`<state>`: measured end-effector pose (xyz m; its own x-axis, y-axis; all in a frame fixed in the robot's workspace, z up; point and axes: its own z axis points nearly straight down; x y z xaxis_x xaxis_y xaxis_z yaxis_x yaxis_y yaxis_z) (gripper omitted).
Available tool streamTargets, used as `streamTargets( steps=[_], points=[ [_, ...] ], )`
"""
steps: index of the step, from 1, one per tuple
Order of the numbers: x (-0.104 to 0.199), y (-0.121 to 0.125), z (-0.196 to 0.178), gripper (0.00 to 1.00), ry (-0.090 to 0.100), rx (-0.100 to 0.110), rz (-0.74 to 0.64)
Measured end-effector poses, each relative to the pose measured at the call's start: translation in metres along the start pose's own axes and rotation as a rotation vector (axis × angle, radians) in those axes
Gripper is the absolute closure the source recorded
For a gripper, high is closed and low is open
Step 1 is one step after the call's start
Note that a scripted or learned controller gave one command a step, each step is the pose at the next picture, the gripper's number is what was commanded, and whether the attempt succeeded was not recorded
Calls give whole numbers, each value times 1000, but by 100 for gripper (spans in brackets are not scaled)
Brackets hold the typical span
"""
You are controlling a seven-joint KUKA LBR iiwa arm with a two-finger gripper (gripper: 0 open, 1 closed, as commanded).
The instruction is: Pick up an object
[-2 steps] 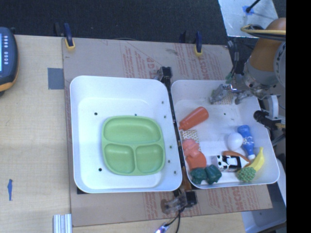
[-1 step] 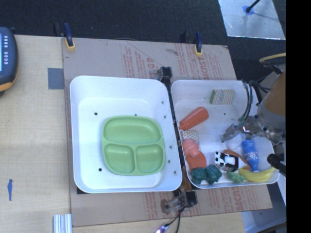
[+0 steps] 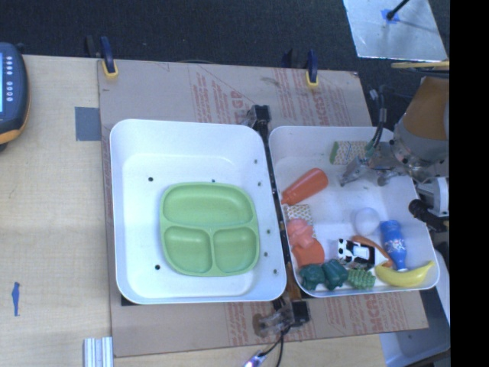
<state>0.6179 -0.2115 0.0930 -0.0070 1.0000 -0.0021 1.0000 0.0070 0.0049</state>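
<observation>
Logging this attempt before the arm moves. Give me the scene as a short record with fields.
left bin: shallow white bin holding a green plastic divided plate
right bin: shallow white bin holding the toys
toys, far side: orange carrot-shaped toy, patterned cloth piece
toys, near side: yellow banana, blue bottle, black and white cow toy, dark green lumpy toy
gripper: two-finger gripper over the right bin's far right corner
held: nothing seen between fingers
</observation>
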Motion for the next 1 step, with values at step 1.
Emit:
streamTargets(
  steps=[1],
  points=[
    [46, 40, 0, 0, 2, 4, 1]
  ],
)
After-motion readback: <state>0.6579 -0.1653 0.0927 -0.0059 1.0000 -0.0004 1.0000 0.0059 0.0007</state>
